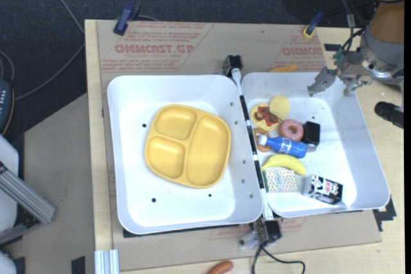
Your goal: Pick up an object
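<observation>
The right bin (359,144) holds several small objects along its left side: a yellow lemon-like ball (279,104), a pizza-slice toy (262,116), a pink donut (293,130), a black block (311,133), a blue bottle (286,147) lying on its side, a banana (284,163), a pale checked packet (281,181) and a black-and-white carton (325,189). My gripper (334,86) hangs over the bin's far right corner, open, with nothing between its fingers. It is well apart from the objects.
A yellow divided plate (188,145) lies in the left bin (128,106). Clamps sit on the cardboard base's far edge, and an orange item (220,267) lies at the bench's front edge.
</observation>
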